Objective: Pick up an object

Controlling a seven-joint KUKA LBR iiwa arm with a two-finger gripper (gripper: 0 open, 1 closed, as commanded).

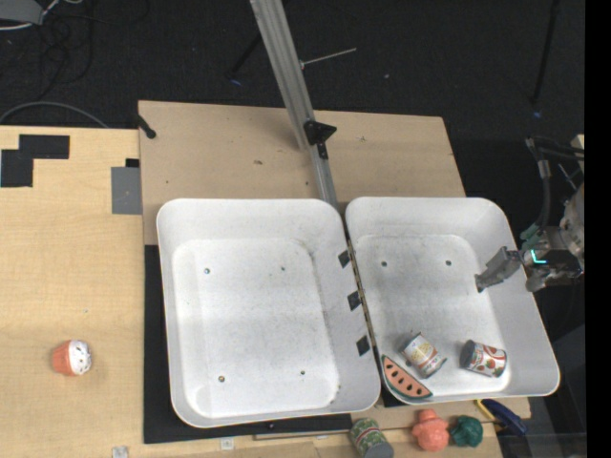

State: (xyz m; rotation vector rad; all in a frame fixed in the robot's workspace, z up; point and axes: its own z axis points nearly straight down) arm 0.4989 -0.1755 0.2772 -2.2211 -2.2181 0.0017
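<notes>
Camera view, table from above at a slant.

Left bin (181, 256): shallow, white, bare floor with small screw dots.

Right bin (430, 219): shallow, white, touching the left bin along a clipped seam. Its contents lie along the near edge: a small can (422, 354) with a pale label, tipped on its side; a second can (483, 359), dark-ended with a red and white label, also on its side, to the right of the first and apart from it; a watermelon slice (406, 378) lying flat at the near left corner, just beside the first can.

Gripper (504, 267): at the right rim of the right bin, well apart from both cans; nothing between the jaws, and whether they are spread or pressed together cannot be told.

Outside the bins, near edge: a dark green can (368, 437), a pink toy (431, 430), a green toy (467, 431).

Far left: a small red and white figure (72, 358).

Far side: a slanted metal rail (289, 70).
</notes>
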